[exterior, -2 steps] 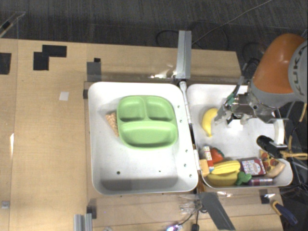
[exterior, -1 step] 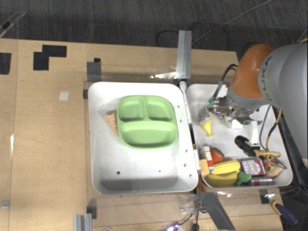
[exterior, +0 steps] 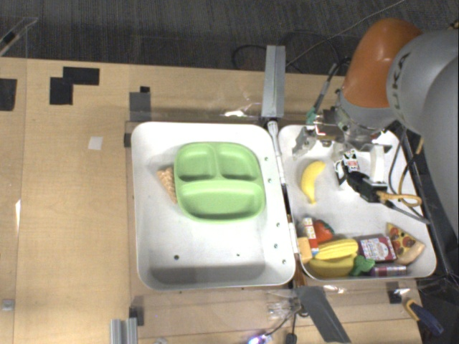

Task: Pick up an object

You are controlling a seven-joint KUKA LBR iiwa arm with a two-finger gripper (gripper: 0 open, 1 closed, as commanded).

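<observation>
On my feed the wooden bench [exterior: 72, 213] carries two white bins. The gripper [exterior: 343, 165] hangs over the right bin [exterior: 337, 213], just right of the banana [exterior: 310, 180]; I cannot tell how its fingers stand. The left bin [exterior: 208, 256] holds a green tray [exterior: 217, 180].

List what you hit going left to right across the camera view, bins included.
Left bin → tan item under the tray's left edge → green divided tray → banana → gripper → pizza slice toy.
</observation>
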